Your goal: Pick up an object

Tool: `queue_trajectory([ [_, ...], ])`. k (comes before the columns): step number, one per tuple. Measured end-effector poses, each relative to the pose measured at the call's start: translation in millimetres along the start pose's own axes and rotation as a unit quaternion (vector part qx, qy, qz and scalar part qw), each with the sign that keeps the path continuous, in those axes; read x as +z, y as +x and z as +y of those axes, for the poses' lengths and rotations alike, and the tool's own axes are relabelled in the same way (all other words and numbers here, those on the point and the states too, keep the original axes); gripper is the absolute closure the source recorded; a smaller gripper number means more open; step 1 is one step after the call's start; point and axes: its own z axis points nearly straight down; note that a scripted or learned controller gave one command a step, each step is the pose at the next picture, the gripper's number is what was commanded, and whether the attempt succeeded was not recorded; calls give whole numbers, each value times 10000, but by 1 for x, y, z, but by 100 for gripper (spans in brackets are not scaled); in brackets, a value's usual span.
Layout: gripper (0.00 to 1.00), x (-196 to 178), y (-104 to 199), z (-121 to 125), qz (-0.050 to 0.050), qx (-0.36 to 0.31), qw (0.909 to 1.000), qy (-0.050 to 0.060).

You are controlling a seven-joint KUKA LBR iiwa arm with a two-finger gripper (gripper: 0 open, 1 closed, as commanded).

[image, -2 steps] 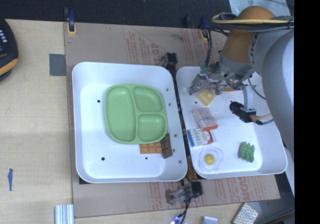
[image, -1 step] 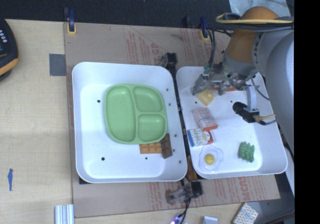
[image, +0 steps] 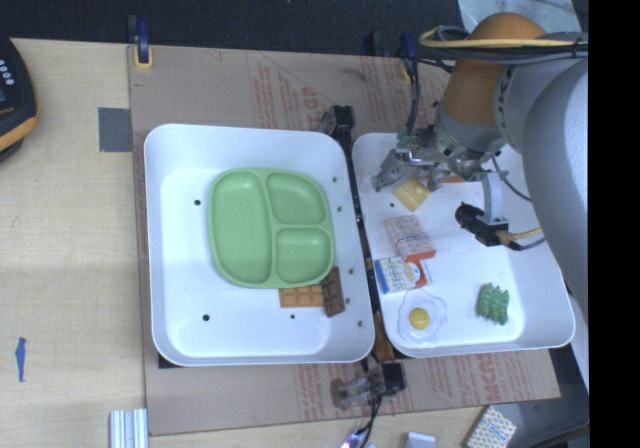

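My gripper [image: 410, 174] is low over the far left part of the right bin [image: 535, 336]. A small pale yellow wedge [image: 411, 197] lies just below it, touching or nearly touching the gripper's tip. Nearer the front lie a pink and white packet [image: 405, 233], a blue, red and white carton [image: 400, 272], a toy fried egg [image: 419, 318] and a small green knobbly piece [image: 492, 303]. Nothing visibly hangs from the gripper.
The left bin [image: 175, 236] holds a green divided plate [image: 270, 226], with an orange block [image: 300, 297] and a brown block [image: 332, 291] at its front edge. The grey arm [image: 545, 126] covers the right bin's far right corner.
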Motion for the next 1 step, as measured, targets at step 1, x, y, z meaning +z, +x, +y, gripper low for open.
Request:
queue_trajectory([
  [1, 0, -1, -47, 0, -13, 30, 10000, -19],
])
